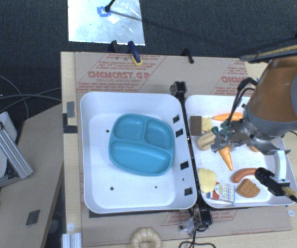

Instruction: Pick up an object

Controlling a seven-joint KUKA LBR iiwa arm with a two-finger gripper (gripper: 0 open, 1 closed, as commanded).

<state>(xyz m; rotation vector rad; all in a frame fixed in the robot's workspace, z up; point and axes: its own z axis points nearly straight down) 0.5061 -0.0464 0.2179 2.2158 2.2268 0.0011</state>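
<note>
The carrot (225,158) lies in the right bin (287,198), about midway across its floor, and it is crowded on every side. Toward the left bin (94,190) from its thick end sits a pale tan lump (206,140), close by, and beyond that a brown and yellow block (200,123). On the far side of the carrot, past the robot's wrist, a second orange piece (227,117) lies across the bin. On the near side of the carrot are a yellow round piece (206,179), a printed packet (223,192), a waffle (248,188) and a reddish sausage (244,174). The sausage lies nearest the carrot's tip but apart from it.

The arm (280,94) reaches in over the bin's far right corner. Its jaws hang right above the carrot's thick end and cover the top of it; from here I cannot tell whether they are apart or together, or whether they touch it.

The carrot's long axis runs from far to near. The thick end is under the jaws and the point aims at the bin's near wall, leaning a little away from the left bin.

Well away from the carrot, a blue divided plate (141,143) rests in the left bin. Both bins stand on a cardboard sheet (153,68) on the tabletop (68,87).
</note>
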